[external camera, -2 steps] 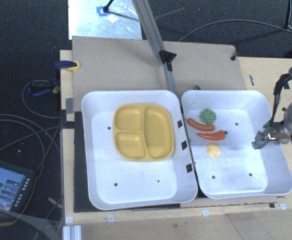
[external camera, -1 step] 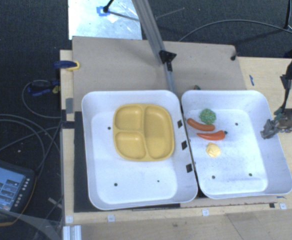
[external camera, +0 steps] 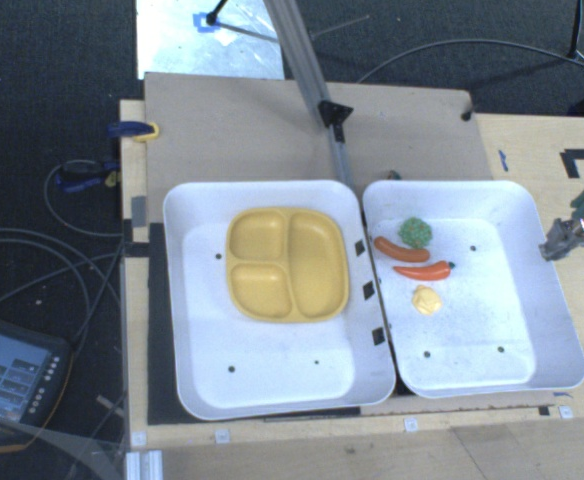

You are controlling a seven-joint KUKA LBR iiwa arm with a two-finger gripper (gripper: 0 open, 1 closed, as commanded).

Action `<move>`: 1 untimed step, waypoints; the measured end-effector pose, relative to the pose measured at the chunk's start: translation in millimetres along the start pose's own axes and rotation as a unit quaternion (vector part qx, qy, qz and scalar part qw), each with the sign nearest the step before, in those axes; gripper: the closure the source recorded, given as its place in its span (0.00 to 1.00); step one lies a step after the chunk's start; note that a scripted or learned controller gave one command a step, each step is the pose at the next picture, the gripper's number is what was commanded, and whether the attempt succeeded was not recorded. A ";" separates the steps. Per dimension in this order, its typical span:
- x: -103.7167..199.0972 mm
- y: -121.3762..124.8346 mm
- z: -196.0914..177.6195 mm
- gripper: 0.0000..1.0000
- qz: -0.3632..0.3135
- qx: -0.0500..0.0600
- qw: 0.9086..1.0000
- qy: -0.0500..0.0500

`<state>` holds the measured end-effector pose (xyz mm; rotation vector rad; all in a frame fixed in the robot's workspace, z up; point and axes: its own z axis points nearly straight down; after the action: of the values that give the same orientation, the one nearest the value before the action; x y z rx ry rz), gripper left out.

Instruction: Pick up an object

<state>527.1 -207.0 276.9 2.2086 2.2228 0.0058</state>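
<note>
The tool point(external camera: 562, 240) hovers at the right edge of the frame; its state I cannot tell. The sausage point(external camera: 401, 251), broccoli point(external camera: 416, 232) and pepper point(external camera: 423, 270) wait in the right bin point(external camera: 547, 343); approach comes next, probably.

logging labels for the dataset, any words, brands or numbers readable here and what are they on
None can be read.
Handheld pendant screen: rows of light marks, too blurred to read.
Yellow divided plate, the two white bins and the toy foods, such as the broccoli: no lettering visible.
</note>
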 end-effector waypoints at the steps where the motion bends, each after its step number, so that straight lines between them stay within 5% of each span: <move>1: 51.3 2.9 -4.6 1.00 -0.002 0.003 1.000 0.002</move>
<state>529.7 -155.7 281.4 2.2084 2.2333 0.0049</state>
